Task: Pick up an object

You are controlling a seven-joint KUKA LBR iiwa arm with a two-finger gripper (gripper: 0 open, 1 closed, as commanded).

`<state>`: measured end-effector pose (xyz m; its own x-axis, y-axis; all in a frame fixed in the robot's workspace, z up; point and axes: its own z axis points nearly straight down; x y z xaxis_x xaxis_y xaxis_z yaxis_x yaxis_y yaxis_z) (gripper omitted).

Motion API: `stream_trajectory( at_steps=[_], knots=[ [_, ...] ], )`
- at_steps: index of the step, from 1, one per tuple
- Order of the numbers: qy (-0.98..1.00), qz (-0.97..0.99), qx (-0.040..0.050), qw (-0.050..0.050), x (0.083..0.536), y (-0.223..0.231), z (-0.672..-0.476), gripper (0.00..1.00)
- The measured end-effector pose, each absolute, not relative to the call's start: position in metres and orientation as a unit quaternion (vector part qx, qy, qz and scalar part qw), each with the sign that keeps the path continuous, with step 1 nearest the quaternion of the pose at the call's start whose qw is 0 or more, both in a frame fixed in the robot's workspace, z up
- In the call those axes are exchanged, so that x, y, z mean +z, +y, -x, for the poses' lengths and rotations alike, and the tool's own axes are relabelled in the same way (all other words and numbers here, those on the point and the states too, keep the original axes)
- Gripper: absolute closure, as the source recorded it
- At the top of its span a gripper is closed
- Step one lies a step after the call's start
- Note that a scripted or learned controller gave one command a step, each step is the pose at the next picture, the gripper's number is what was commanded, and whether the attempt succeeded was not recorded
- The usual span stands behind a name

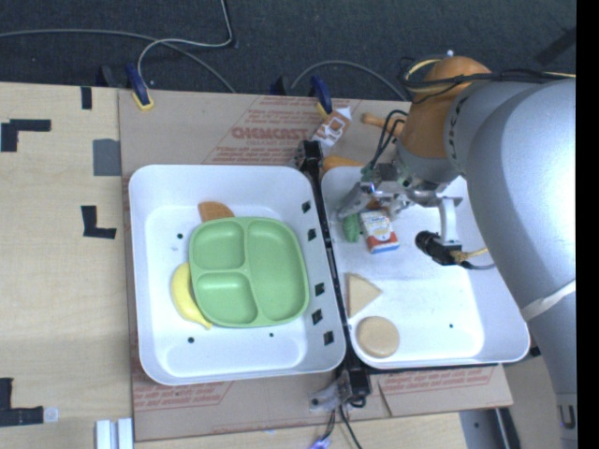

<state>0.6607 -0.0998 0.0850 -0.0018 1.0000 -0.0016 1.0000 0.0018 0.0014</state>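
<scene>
Reaching stage: hand (382, 197) low in the right bin (468, 330), just above a small red-and-white carton (380, 232) beside a green item (350, 228); finger spread impossible to tell; next, probably settling around the carton, closing, lifting.

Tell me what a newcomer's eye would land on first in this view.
First the big grey arm with its orange band, reaching in from the right and covering part of the right bin. Next the green divided plate filling the middle of the left bin, with a yellow banana tucked against its left edge. Below the gripper sits a small carton, with a tan wedge and a round tan piece nearer the front.
</scene>
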Motion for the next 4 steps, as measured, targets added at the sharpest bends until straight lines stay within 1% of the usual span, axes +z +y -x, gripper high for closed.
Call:
stream_trajectory(
  at_steps=[2, 3, 4],
  knots=[
    [0.708, -0.706, -0.0009, 0.001, 0.0850, -0.0969, -0.6684, 0.00],
    [0.707, -0.707, -0.0007, 0.001, 0.0851, -0.0953, -0.6635, 0.00],
    [0.708, -0.706, -0.0007, 0.001, 0.0851, -0.1024, -0.6686, 0.00]
  ],
)
